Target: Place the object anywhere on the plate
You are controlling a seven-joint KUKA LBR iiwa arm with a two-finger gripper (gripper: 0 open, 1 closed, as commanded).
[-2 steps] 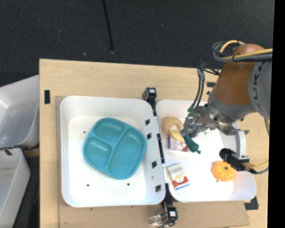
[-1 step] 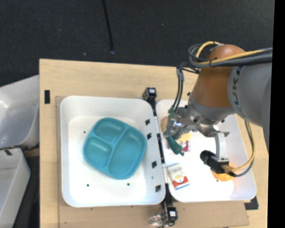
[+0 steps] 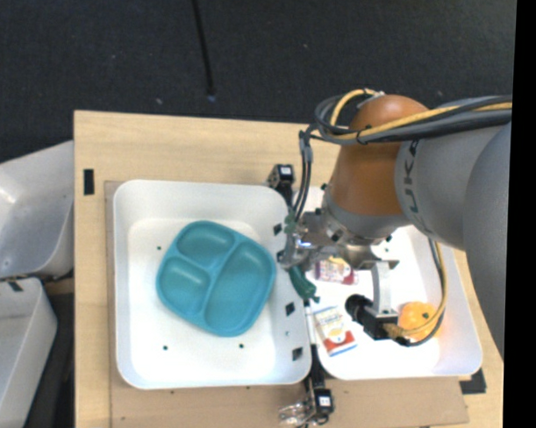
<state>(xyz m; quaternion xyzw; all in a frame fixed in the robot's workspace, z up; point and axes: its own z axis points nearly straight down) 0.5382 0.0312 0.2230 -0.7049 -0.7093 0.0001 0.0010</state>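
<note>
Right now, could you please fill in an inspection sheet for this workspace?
Surface: wooden bench bearing two shallow white bins, left bin, right bin.
Job's things: blue compartmented plastic plate in left bin, nothing on it.
Clutter: right bin holds a red-and-white carton, pink packet, orange rounded object, green item.
Grippers: gripper above right bin; fingers hidden.
Cables: yellow and black cables along arm.
Surroundings: dark floor.

Grey arm [image 3: 453, 180] reaching in from the right, orange-banded wrist bent downward, pincer [image 3: 332, 259] hanging low beneath it
</note>
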